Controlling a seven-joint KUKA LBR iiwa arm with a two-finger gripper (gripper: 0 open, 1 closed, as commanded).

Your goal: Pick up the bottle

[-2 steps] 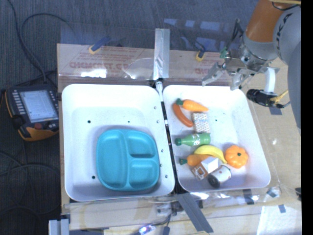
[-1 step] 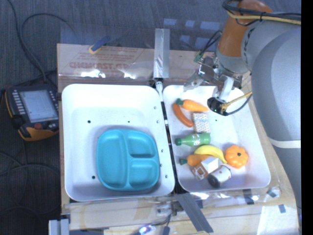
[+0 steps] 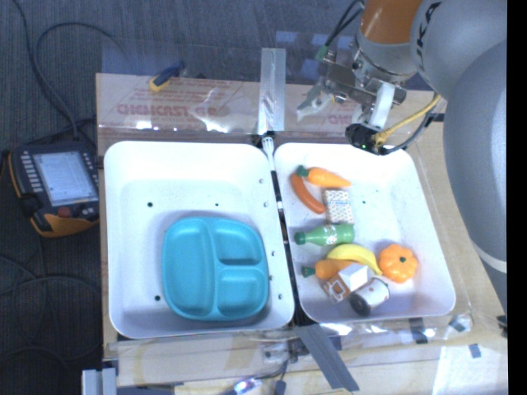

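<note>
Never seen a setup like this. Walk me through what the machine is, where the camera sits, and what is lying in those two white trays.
One camera looks down at a slant on a bench. The big grey arm with an orange band reaching in from the right is a robot arm; at its end is the claw, hovering above the bench behind the bins, holding nothing.

The left bin holds a blue divided plate. The right bin holds toy food: two carrots near the top, a small patterned box, the green bottle lying on its side, a banana, an orange pumpkin-like piece and some small items near the front. The bottle is the target, untouched.
</note>
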